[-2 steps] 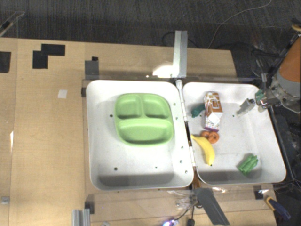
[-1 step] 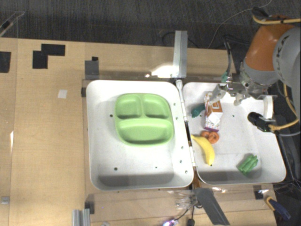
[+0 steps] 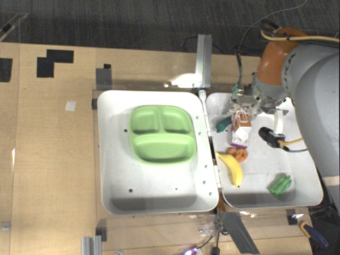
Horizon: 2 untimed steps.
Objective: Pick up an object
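My gripper point(image 3: 242, 109) hangs low over the far part of the right bin point(image 3: 303, 187), the grey arm reaching in from the right. Directly at its tip is a white, purple and orange snack packet point(image 3: 240, 133), whose upper end is covered by the gripper. A teal object point(image 3: 223, 124) lies just left of the gripper. A yellow banana point(image 3: 234, 167) lies nearer the front, with a small orange-red thing point(image 3: 240, 154) touching its upper end. A green ridged object point(image 3: 279, 185) sits in the bin's front right corner.
The left bin point(image 3: 114, 158) holds a light green divided plate point(image 3: 161, 133) at its middle. A metal divider rail point(image 3: 210, 142) runs between the two bins. The arm's large grey body covers the right bin's far right side.
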Motion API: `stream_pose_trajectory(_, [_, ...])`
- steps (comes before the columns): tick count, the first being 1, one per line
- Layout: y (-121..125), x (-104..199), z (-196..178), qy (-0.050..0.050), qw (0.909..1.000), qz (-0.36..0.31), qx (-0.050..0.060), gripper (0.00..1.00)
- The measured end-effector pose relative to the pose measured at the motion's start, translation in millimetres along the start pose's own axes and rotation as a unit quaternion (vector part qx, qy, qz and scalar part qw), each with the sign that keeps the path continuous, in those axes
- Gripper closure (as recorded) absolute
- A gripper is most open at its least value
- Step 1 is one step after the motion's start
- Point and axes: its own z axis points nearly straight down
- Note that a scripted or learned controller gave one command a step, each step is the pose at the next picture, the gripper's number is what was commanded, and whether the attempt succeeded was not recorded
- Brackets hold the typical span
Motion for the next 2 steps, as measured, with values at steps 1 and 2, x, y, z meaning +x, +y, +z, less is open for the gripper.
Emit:
stream_pose_trajectory(1, [-23.9, 45.3, -99.4, 0.001, 1.0000, 0.002, 0.001, 0.00])
stream_pose_trajectory(2, [0.1, -4.7, 0.1, 0.000, 0.9994, -0.035, 0.000, 0.00])
